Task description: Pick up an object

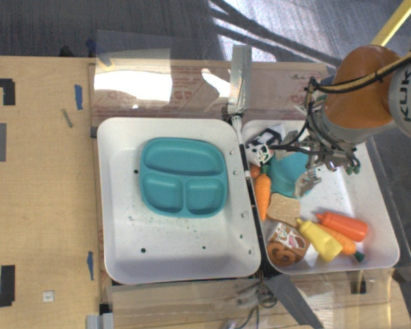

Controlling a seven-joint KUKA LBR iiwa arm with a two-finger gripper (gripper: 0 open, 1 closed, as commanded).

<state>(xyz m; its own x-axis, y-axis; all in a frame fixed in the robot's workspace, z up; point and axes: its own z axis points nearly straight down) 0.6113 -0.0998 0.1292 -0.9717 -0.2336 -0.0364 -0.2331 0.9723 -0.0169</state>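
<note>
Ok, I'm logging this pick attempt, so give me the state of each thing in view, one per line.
gripper: low in the right bin, beside the teal cup; grasp unclear
teal cup: in right bin, under the wrist
teal divided plate: flat in left bin
carrot: lying by the divider
bread slice: lying flat
yellow bottle: on its side
orange bottle: on its side

Surface [34,184]: tan board, black corner marks along left edge, grey patch, blue tape bits. Two shallow white bins directly on it, side by side, rims touching at centre. Left bin [116,252]: holds teal divided tray. Right bin [380,242]: crowded with toy food items. Clear plastic sheet [151,88] just behind bins, glare on it. Dark carpet floor [123,12] beyond surface.
</note>
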